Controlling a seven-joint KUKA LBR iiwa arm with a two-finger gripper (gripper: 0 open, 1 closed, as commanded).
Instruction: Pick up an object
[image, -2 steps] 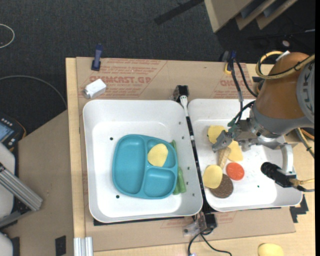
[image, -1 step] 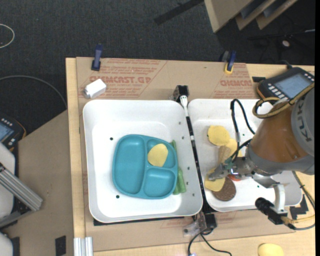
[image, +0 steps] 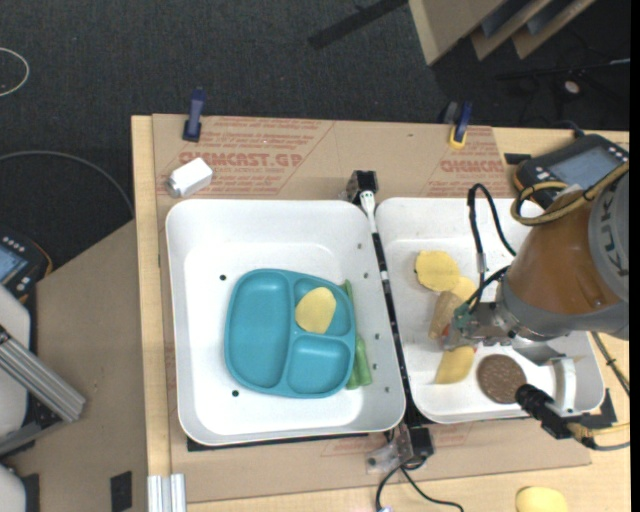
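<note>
A white block (image: 190, 177) and two clamps (image: 194, 115) sit on the bench (image: 300, 150).

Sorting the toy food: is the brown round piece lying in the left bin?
No. The brown round piece lies in the right bin, near its front edge.

**Crowded room around the gripper in the right bin**

The gripper (image: 462, 332) was low among yellow pieces (image: 437, 268), a tan piece (image: 442, 316) just beside it and a brown disc (image: 499, 377) near. Beyond the divider wall (image: 385, 290), the blue tray (image: 290, 332) occupied the left bin (image: 200, 300).
</note>
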